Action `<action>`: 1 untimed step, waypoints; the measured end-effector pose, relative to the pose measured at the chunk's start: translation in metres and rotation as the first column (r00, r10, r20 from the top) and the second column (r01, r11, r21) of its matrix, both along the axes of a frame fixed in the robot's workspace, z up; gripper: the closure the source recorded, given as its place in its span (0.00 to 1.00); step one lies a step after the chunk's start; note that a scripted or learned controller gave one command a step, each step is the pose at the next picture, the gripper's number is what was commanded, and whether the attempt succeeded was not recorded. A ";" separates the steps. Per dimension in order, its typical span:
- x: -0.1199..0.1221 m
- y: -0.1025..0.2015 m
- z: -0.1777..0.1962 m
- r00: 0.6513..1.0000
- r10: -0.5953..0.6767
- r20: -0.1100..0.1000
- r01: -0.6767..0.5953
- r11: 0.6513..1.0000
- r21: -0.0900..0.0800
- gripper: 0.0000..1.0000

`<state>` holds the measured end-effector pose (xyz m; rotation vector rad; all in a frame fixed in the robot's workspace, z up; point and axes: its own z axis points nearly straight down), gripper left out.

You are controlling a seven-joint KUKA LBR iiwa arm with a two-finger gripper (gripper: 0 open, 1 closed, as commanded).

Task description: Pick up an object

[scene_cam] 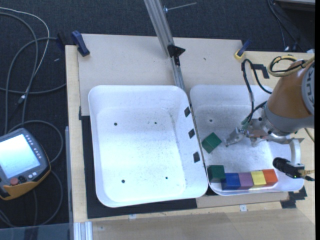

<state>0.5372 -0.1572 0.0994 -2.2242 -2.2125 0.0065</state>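
A green block (211, 142) lies tilted on the floor of the right bin (220, 101), near its left wall. Along that bin's front wall stands a row of blocks: green (216, 172), blue (231, 180), purple (245, 179), yellow (258, 177) and orange (270, 175). My gripper (231, 140) hangs low over the right bin, pointing left, a short way to the right of the tilted green block and apart from it. Nothing shows in its grasp.
The left bin (100, 109) sits beside the right one, with a shared raised rim between them. A slanted metal pole (165, 29) rises behind the bins. Cables (252, 71) loop off the arm at the right. A teach pendant (20, 159) lies at the far left.
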 end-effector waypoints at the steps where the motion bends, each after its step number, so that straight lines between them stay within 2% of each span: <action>1: 0.014 0.047 0.002 1.000 0.001 0.009 -0.001 1.000 -0.016 0.00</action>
